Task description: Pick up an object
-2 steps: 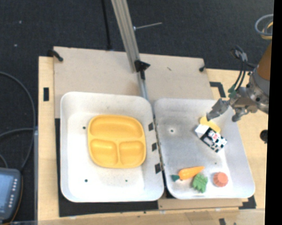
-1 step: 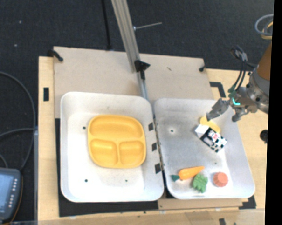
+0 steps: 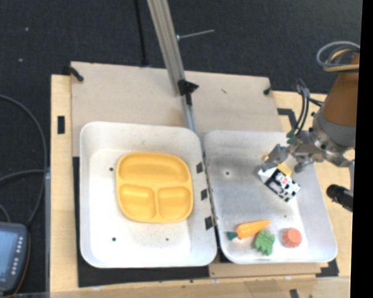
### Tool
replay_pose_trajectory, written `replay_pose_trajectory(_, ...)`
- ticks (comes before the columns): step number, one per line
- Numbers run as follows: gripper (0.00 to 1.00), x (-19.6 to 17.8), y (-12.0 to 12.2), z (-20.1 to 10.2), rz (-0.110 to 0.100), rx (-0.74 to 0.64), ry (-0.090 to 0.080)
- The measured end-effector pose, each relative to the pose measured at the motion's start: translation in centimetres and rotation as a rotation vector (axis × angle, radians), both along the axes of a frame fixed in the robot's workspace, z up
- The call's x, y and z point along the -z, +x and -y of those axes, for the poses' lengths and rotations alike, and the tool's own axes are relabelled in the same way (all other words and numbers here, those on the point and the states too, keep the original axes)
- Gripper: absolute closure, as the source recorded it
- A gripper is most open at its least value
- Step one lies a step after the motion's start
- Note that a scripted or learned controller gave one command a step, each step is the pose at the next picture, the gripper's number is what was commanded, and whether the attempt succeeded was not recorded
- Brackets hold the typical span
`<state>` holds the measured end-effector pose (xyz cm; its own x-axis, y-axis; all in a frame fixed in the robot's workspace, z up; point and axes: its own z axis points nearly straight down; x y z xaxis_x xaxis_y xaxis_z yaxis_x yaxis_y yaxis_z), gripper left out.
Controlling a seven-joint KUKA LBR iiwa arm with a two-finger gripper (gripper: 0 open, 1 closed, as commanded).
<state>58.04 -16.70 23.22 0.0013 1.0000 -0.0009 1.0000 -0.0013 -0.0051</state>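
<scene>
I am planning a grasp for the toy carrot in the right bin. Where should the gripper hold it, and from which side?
Probably grip the carrot across its orange middle, coming straight down from above. It lies flat, long and narrow, and the green toy sits close at its lower side, so fingers should close across the body.

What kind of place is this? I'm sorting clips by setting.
Probably a robot lab test bench: a wooden bench bearing two white bins, toy food like a carrot, and an aluminium mast.
</scene>
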Motion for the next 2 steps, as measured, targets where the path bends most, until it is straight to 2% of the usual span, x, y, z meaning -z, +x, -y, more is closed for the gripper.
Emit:
replay_pose_trajectory(1, 0.00, 6.0, 0.7, 0.3, 0.001, 0.001, 0.000)
replay_pose_trajectory(2, 0.00, 10.0, 0.3, 0.4, 0.008, 0.001, -0.004)
